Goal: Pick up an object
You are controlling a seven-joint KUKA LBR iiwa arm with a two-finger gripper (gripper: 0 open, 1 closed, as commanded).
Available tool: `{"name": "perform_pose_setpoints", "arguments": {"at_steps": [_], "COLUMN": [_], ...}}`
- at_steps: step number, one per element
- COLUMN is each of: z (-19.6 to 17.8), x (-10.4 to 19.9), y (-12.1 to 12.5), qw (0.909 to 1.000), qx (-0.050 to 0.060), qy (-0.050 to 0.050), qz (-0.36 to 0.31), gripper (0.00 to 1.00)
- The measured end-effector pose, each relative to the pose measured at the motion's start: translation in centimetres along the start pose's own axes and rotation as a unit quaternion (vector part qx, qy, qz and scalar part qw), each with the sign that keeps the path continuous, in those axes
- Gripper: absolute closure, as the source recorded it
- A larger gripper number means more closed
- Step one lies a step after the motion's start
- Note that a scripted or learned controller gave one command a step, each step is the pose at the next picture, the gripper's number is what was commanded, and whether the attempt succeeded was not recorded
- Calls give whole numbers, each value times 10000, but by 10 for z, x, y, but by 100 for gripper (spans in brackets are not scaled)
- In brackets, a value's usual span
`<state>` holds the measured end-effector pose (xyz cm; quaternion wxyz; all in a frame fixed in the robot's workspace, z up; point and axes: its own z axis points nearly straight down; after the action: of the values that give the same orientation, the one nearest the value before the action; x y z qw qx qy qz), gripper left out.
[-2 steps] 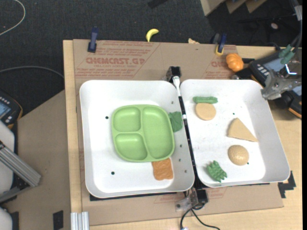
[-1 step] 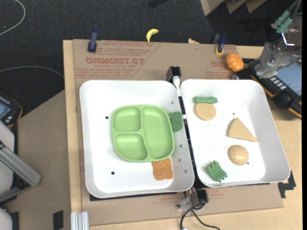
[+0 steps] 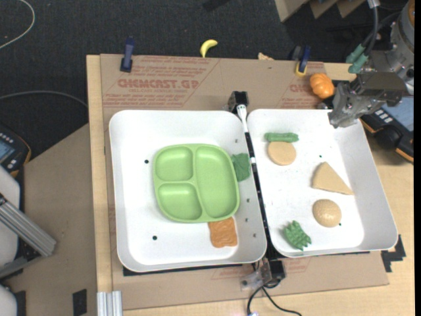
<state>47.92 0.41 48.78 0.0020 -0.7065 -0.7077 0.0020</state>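
The tool (image 3: 343,114) hangs over the far right corner of the right shallow white bin (image 3: 368,176), and whether it is released or clenched I cannot tell; nothing shows in its grasp. The things to choose from lie in that bin: a round tan cookie-like disc (image 3: 282,153) with a dark green bumpy strip (image 3: 281,137) just beyond it, a tan wedge-shaped slice (image 3: 331,179), a round beige bun (image 3: 326,212) and a green leafy piece (image 3: 297,235) near the front. The wedge is closest to the tool and stands apart from its neighbours, so it seems the soundest pick: centre over it, come straight down, close across its narrower span. The left bin (image 3: 125,176) holds a light green divided plate (image 3: 195,182), with an orange flat piece (image 3: 223,232) just in front of it. Both bins rest on a brown cardboard-covered surface (image 3: 164,81) clamped at its far edge, above dark carpet (image 3: 99,12)
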Motion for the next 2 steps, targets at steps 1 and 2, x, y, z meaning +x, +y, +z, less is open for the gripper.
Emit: {"name": "perform_pose_setpoints", "arguments": {"at_steps": [1,2], "z": [-50,14], "x": [56,-22], "y": [21,23], "qw": [10000,10000], "qx": [-71,1], "qy": [9,-8], "qz": [-25,50], "gripper": [100,100]}}
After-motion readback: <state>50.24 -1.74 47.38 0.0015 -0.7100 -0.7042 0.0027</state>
